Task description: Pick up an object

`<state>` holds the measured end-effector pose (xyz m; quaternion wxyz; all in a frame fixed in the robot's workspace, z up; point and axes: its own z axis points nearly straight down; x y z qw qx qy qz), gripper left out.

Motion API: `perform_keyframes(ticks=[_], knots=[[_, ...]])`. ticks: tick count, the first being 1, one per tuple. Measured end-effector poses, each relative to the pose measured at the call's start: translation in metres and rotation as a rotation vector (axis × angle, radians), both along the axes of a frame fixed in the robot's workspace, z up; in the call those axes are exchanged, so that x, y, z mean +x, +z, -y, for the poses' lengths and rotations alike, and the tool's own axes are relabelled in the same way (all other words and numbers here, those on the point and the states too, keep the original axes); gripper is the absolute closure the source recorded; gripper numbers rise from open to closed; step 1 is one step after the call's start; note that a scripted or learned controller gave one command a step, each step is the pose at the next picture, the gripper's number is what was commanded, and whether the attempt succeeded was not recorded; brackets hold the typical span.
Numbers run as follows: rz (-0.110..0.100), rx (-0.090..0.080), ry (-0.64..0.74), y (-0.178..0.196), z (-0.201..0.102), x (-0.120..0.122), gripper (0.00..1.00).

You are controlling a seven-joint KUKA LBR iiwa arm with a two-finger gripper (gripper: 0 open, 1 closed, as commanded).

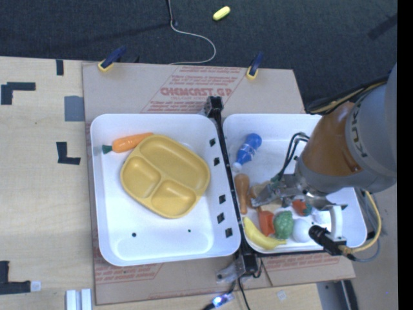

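The gripper [268, 196] hovers over the light, hard, slippery toy pepper [266, 223]; fingers' state unclear; grip its middle.

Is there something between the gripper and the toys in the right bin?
Nothing visible. The gripper is low in the right bin, right beside the hot dog and just above the red piece and green piece.
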<state>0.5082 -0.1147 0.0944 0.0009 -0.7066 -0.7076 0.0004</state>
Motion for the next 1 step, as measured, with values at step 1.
perform_keyframes(ticks=[1], knots=[[0.005,-0.001,0.0,0.062,-0.0015,0.005,1.0]])
